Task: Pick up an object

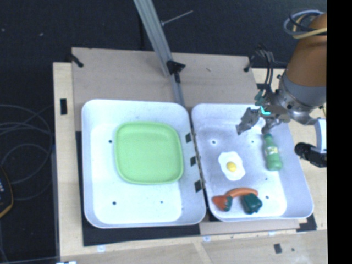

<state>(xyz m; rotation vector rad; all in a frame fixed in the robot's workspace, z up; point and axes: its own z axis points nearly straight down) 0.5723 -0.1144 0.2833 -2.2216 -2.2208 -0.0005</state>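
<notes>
The end effector (258, 121) hangs over the upper part of the right bin (291, 202), reached in from the right by the grey arm with its orange band (308, 48). Its two dark fingers (245, 123) stand apart, one pointing left and the other down toward the bottle, with nothing between them; at this slant it is hard to say how high they sit above the bin floor.

Just below the end effector, and seemingly near the lower finger, lies a green bottle (271, 153), its length running up and down the view along the right side of that bin. To its left, near the bin's middle, lies a toy fried egg (231, 165), white with a yellow yolk. Lower down, close to the front wall, an orange sausage-shaped piece (242, 192) lies above a red-orange piece (221, 203) and a dark green piece (252, 203), the three close together.

The left bin (99, 202) touches the right one along a shared edge and holds a light green square plate (148, 152), lying flat near its centre. Both bins rest on the table (110, 70). A grey metal pole (157, 34) slants down from the top of the view to the gap between the bins.
</notes>
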